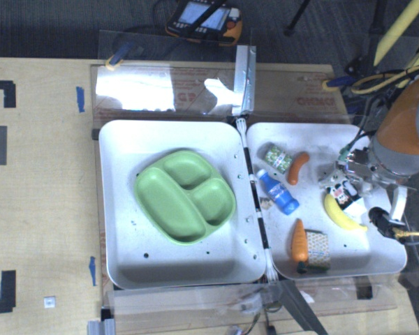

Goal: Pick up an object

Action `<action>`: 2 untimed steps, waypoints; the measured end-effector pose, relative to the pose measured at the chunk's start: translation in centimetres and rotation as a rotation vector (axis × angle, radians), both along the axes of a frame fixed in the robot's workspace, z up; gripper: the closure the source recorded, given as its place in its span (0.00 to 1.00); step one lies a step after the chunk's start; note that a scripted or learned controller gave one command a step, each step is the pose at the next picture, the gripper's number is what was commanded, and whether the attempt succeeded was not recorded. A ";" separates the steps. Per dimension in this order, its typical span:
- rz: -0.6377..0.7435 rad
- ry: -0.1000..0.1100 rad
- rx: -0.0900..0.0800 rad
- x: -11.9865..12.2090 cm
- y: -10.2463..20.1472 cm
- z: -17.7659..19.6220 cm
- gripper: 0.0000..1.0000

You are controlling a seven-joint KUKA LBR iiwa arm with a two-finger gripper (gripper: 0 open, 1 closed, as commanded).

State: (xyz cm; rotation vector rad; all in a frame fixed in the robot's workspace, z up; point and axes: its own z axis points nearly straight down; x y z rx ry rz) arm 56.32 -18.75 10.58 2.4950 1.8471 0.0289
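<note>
The right bin (385, 255) holds several items. A yellow banana (341, 215) lies at its right side. My gripper (344, 189) hangs low over the banana's upper end, close to it or touching it. Left of it are an orange-red sausage (297, 167), a small green-and-white can (278, 158) and a blue bottle (278, 194). An orange carrot (299, 241) and a patterned packet (317, 248) lie near the front wall.
The left bin (113, 208) carries a green divided plate (185, 195) in its middle. A metal divider (254, 201) separates the two bins. The arm's grey wrist with its orange band (405, 128) and cables crowd the right bin's right edge.
</note>
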 end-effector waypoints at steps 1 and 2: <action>0.000 -0.001 0.000 0.0 0.0 0.0 0.00; -0.019 -0.014 0.008 -0.6 -0.3 0.1 0.00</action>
